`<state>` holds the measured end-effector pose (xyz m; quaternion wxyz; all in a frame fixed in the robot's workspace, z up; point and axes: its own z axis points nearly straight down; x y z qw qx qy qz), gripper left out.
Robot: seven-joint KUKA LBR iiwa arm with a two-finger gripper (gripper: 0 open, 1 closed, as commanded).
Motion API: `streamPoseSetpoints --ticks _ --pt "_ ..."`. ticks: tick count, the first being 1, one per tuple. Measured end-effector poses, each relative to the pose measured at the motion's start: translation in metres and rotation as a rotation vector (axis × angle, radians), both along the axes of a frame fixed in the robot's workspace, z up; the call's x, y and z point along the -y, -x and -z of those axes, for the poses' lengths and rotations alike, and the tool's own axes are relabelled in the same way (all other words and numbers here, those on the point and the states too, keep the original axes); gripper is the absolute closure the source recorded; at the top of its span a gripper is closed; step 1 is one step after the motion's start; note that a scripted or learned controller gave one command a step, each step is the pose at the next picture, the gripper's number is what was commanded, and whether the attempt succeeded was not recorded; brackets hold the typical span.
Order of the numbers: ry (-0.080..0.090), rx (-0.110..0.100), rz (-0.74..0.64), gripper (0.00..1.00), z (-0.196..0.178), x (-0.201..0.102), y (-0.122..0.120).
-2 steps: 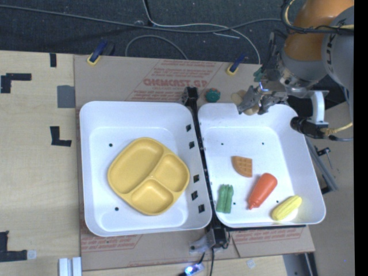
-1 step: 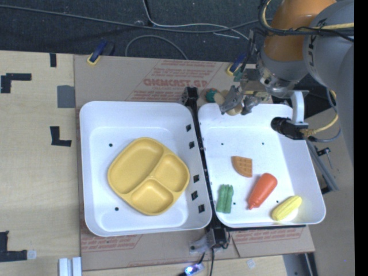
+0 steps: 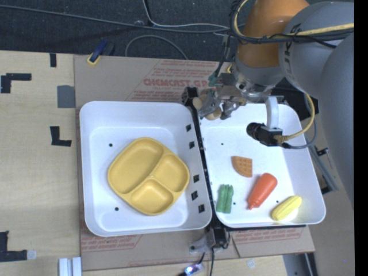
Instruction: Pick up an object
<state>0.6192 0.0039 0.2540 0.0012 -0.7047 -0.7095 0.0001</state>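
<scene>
While over right bin (image 3: 299, 154) corner | fingers (image 3: 214, 109) spread unreadable | nothing visibly held

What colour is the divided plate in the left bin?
Yellow. The divided plate shows best in the camera view.

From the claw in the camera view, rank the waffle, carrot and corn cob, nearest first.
Measured from the claw at the right bin's upper left corner:
1. Waffle, mid-bin, just below the claw.
2. Carrot, lower and further right.
3. Corn cob, by the bin's lower right corner.
</scene>
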Motion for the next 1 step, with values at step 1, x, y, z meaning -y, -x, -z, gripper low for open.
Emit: streamPoseSetpoints --ticks 1 --pt "0.0 0.0 0.001 1.0 -0.0014 -0.0489 0.0039"
